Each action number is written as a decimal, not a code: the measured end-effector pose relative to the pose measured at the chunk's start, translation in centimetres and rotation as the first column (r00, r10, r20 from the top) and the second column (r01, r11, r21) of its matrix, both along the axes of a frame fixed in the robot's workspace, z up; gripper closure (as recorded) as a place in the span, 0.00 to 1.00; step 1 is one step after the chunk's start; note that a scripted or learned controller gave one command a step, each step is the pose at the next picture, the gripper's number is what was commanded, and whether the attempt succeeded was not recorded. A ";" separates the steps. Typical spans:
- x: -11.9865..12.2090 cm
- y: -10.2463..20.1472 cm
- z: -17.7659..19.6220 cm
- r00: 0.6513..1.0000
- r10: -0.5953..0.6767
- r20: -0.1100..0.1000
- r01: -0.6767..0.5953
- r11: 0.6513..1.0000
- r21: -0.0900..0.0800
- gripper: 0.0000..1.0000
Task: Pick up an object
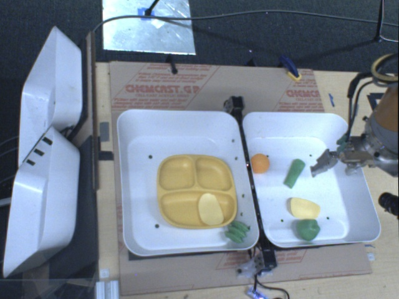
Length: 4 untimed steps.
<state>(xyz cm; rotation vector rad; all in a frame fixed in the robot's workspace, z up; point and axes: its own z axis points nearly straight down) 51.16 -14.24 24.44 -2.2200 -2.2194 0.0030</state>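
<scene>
gripper [324, 163] sits over the right bin [358, 229], reaching in from its right wall. fingers look slightly spread with nothing between them, though they're small and blurry here. tip points toward the bin centre, apart from every object.

using the right bin as reference:
- green cylinder [293, 173] lies tilted near the bin's middle, just left of the gripper tip, not touching it.
- orange ball [259, 163] is against the bin's left wall, left of the cylinder.
- pale yellow piece [303, 208] is toward the bin's front, below the cylinder.
- round green object [307, 229] is just in front of the yellow piece, touching or nearly so, close to the front wall.

left bin [134, 167] adjoins the right bin's left wall. it holds a yellow divided tray [177, 174] with a pale yellow oval [211, 208] in its front compartment. a ridged green item [237, 231] rests at the tray's front right corner, close to the shared wall.

both bins sit on a cardboard sheet [162, 86] printed with red lettering.
</scene>
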 end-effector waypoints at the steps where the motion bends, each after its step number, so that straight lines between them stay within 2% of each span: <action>1: 0.1 0.0 0.2 1.000 0.000 0.004 0.000 1.000 -0.001 0.00; 2: -0.6 0.2 -4.2 1.000 0.000 0.001 0.000 1.000 0.000 0.00; 4: -0.3 0.5 -15.4 1.000 0.000 0.000 0.000 1.000 0.000 0.00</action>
